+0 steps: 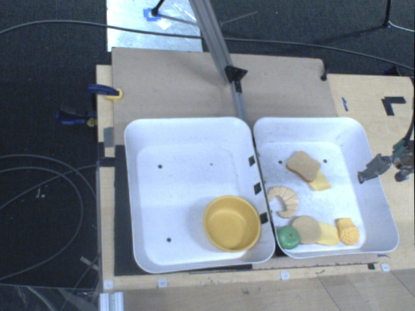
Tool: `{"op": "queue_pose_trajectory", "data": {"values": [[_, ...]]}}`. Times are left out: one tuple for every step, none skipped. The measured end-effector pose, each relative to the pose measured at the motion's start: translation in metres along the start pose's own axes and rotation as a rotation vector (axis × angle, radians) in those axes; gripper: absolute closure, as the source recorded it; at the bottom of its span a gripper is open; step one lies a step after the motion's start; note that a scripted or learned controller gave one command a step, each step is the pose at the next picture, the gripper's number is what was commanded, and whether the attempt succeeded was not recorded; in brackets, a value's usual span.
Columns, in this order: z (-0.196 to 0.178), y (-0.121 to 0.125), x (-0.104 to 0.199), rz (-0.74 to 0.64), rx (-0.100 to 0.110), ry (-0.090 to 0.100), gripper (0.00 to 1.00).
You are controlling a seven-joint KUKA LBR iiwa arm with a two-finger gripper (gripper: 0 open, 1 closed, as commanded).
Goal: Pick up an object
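At the right bin's (373, 193) outer edge, tool (379, 168) partly visible, fingers' spread unclear, touching nothing visible.

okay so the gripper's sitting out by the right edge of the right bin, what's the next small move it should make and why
Probably swing the gripper left, in over the right bin, toward the brown bread slice. The gripper sits at the bin's right rim with nothing between its fingers, and the slice is the nearest item, lying apart from the crowded cluster at the bin's front.
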State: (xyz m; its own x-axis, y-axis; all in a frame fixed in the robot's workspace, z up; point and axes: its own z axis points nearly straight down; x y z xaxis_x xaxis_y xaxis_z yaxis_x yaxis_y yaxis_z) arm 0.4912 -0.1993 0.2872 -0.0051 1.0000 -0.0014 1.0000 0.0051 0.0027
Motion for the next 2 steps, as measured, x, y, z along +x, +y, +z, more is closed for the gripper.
{"op": "queue_pose_trajectory", "data": {"values": [[0.042,-0.003,-0.001,0.004,0.003,0.001,0.0],[0.104,-0.007,0.001,0.004,0.007,0.003,0.0]]}}
